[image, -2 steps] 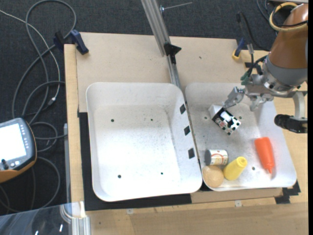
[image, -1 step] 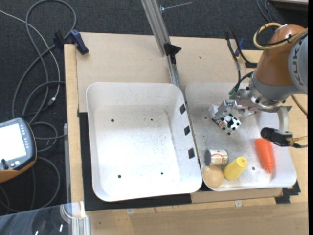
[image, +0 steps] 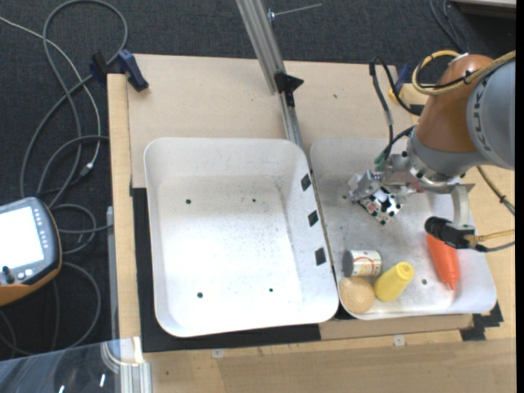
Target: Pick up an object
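Honestly your gripper (image: pixel 378 196) grip unreadable, small checkered object (image: pixel 385 205) blurred beneath, yellow bottle (image: pixel 393 282) below, carrot (image: pixel 444 259) lower right.

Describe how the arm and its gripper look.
The arm is a bulky grey cylinder with a rounded orange band above the wrist. Yellow and black cables loop over the band. The gripper is a small metallic grey assembly with black-and-white parts at its tip.

Arm (image: pixel 458 121) low, reaching from right

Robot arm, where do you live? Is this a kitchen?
Probably a robot lab, not a kitchen: a plywood bench with two white bins, loose cables on the carpet, and a control pendant.
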Robot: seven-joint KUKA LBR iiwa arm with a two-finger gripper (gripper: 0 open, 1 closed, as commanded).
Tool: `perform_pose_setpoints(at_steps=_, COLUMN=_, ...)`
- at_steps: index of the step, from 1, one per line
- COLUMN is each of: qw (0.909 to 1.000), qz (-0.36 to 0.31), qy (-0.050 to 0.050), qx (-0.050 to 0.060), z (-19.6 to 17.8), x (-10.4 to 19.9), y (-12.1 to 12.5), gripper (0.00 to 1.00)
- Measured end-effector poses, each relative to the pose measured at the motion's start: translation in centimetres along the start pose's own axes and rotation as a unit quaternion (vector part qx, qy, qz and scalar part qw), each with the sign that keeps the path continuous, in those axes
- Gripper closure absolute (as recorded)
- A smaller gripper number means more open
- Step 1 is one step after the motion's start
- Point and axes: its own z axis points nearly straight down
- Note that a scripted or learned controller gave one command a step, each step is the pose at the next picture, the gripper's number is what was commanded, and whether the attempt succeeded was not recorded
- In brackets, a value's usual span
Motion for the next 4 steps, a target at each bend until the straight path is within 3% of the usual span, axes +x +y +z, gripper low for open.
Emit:
perform_pose_setpoints(at_steps=1, qw=1.0000, qz=0.000, qy=-0.001, qx=-0.003, z=-1.1, x=0.0, y=0.2, gripper=1.00)
perform_pose_setpoints(at_steps=2, qw=1.0000, qz=-0.001, qy=0.002, qx=0.005, z=-7.1, x=0.8, y=0.2, gripper=1.00)
perform_pose_setpoints(at_steps=3, qw=1.0000, qz=-0.001, qy=0.002, qx=0.005, z=-11.9, x=0.8, y=0.4, gripper=1.00)
perform_pose_setpoints(at_steps=4, qw=1.0000, qz=-0.004, qy=0.003, qx=0.006, z=-12.9, x=6.1, y=1.8, gripper=1.00)
